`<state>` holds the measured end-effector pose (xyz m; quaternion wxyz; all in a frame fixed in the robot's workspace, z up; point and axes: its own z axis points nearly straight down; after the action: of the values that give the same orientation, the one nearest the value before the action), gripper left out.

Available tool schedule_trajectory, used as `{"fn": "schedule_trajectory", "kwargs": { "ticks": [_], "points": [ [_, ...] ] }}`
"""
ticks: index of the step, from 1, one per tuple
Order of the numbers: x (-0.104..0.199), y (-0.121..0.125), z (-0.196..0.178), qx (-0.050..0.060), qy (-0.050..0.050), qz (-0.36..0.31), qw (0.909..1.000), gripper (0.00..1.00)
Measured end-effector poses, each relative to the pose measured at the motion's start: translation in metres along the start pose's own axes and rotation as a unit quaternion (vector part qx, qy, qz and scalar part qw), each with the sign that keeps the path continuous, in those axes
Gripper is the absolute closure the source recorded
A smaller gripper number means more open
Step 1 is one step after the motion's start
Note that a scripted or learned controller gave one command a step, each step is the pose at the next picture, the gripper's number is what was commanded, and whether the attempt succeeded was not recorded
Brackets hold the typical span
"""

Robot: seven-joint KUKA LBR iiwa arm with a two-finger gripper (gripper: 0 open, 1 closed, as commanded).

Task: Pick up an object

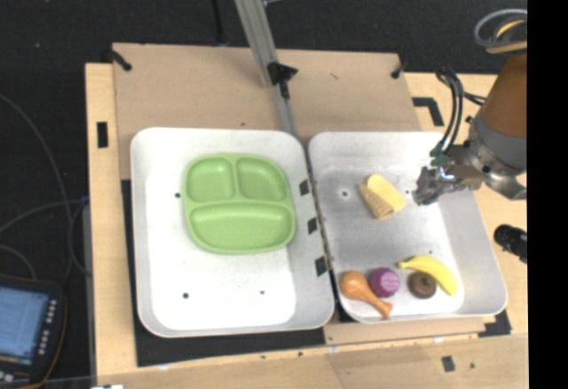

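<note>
Gripper [429, 186] hovered in the right white bin [461, 227] just beside the pale yellow ridged wedge-shaped object [382, 196], finger state impossible to tell, so a descent from there risked clipping the wedge's edge and nudging it away.

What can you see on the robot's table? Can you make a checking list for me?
Surface: bench with two white bins, left bin and right bin.
Job's things: corn piece, banana, brown round toy, purple toy, orange toy, all in right bin.
Clutter: green divided plate in left bin.
Grippers: end effector beside the corn piece, holding nothing seen.
Cables: black cables on arm.
Surroundings: metal pole, screen device.
</note>
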<state>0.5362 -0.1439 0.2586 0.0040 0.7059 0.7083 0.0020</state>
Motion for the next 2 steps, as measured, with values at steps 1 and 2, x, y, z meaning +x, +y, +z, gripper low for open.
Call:
{"fn": "schedule_trajectory", "kwargs": {
  "ticks": [1, 2],
  "points": [
    [0.053, 0.011, 0.010, 0.004, 0.002, -0.002, 1.0000, 1.00],
    [0.103, 0.029, 0.000, 0.003, 0.002, -0.002, 1.0000, 1.00]
  ]
}}
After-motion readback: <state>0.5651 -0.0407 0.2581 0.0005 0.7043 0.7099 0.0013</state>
